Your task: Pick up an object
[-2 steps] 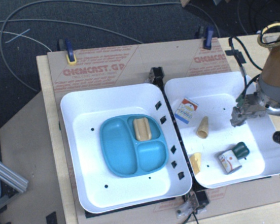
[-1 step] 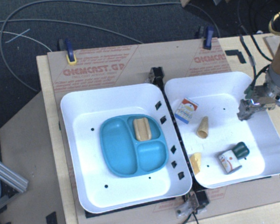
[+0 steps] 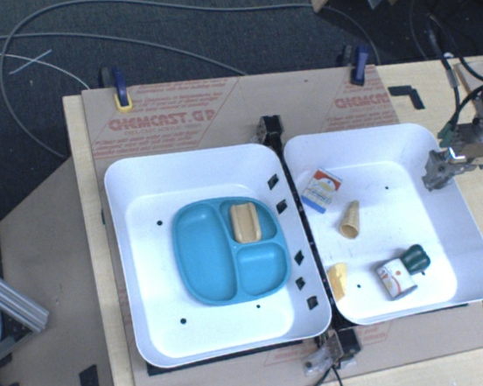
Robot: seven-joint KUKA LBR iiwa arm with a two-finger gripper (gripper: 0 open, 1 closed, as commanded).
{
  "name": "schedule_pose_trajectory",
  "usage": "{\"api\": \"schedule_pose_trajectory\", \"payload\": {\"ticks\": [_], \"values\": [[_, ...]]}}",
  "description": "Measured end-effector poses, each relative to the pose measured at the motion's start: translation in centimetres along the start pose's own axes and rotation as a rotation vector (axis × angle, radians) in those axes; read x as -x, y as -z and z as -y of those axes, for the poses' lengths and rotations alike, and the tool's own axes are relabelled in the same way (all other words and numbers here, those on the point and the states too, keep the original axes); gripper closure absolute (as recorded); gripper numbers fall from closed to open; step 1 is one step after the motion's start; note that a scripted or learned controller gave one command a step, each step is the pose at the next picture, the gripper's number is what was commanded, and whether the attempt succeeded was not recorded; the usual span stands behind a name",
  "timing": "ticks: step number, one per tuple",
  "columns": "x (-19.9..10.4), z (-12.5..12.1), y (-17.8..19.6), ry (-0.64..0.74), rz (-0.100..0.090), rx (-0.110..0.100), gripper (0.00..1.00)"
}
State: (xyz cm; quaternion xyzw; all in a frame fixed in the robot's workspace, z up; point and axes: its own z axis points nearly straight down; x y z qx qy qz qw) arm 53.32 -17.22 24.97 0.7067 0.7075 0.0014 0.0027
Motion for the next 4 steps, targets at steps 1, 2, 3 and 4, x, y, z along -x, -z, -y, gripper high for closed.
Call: {"api": "schedule_pose_trajectory", "payload": {"ticks": [1,2,3,4], "values": [[-6.3,-0.9,-0.1,0.005,-0.004,-0.006,1.0],[-11.3,-1.3,0.3,0.005,-0.004,-0.005,1.0],[-16.5,-2.4,-1.2,0.004,-0.004,-0.009,1.0],[-21.5,-2.5,-1.3,0.005,-0.004,-0.007,1.0]]}}
